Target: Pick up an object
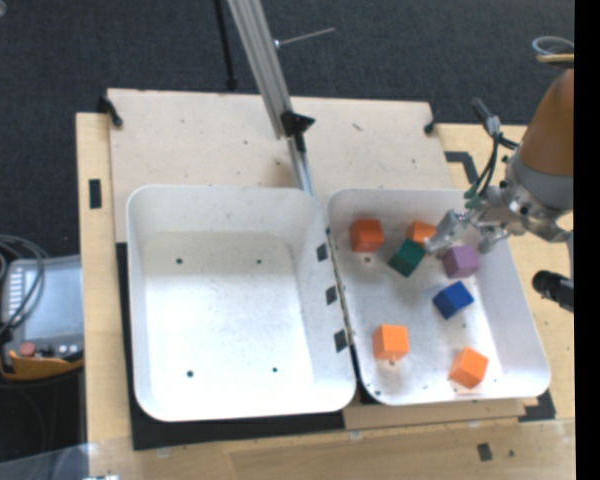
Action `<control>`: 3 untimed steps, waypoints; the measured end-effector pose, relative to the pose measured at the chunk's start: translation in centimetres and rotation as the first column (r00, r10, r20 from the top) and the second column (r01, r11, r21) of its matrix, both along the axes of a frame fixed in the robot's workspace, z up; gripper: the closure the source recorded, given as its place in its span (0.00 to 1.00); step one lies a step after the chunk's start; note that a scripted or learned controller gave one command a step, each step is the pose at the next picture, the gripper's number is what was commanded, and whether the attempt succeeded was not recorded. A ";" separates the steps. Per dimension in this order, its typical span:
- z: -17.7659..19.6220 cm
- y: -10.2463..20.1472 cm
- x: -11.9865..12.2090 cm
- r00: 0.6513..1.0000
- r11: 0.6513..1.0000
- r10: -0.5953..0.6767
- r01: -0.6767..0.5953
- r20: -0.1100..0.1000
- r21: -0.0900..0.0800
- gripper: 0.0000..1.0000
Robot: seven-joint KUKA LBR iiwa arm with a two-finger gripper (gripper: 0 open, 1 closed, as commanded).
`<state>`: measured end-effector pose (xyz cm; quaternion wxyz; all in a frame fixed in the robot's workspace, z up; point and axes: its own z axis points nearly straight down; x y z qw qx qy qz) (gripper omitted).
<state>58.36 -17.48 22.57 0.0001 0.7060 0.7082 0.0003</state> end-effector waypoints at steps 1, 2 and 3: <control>0.0 0.0 0.0 1.000 1.000 0.000 0.000 0.000 0.000 0.00; -4.4 -0.7 0.1 1.000 1.000 -0.004 0.004 -0.004 -0.002 0.00; -9.8 -0.7 1.0 1.000 1.000 -0.004 0.004 -0.004 -0.002 0.00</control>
